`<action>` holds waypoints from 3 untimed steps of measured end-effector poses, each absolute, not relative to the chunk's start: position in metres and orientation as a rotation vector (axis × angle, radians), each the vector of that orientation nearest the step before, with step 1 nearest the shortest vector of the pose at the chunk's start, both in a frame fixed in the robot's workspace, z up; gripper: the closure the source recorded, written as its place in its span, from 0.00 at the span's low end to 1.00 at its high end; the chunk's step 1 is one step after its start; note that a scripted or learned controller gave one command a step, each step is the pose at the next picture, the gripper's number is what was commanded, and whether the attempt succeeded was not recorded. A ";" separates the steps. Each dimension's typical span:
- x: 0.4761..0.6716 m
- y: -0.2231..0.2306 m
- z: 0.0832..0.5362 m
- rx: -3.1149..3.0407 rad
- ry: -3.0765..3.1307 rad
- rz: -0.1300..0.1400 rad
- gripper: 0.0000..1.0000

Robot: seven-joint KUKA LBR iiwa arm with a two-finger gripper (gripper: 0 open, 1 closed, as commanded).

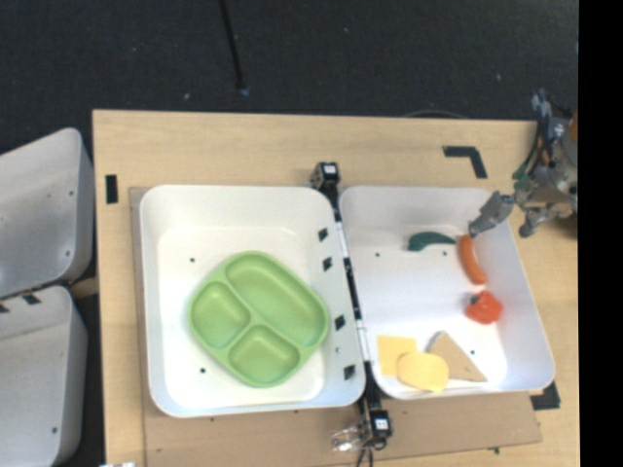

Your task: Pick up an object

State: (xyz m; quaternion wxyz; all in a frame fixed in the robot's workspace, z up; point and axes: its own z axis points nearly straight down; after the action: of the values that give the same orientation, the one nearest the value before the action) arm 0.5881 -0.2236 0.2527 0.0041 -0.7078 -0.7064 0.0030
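The right bin holds several small items: a dark teal curved piece, an orange sausage-shaped piece, a red piece, a yellow square slice, a yellow round piece and a tan wedge. My gripper hovers over the bin's far right corner, just right of and beyond the orange piece. Its two fingers stand apart, open, with nothing between them.
A green divided plate lies in the left bin. A raised divider with black clips separates the two bins. White chair-like shapes stand to the left of the bench. Black corner marks lie on the wooden top.
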 end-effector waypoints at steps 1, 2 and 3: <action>0.591 -0.223 0.260 -2.222 -2.223 -0.001 0.00; 0.591 -0.217 0.200 -2.219 -2.222 0.004 0.00; 0.582 -0.223 0.151 -2.221 -2.220 0.005 0.00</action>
State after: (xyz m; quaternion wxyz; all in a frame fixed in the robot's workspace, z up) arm 0.5821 -0.2228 0.1509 0.0005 -0.7074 -0.7069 0.0016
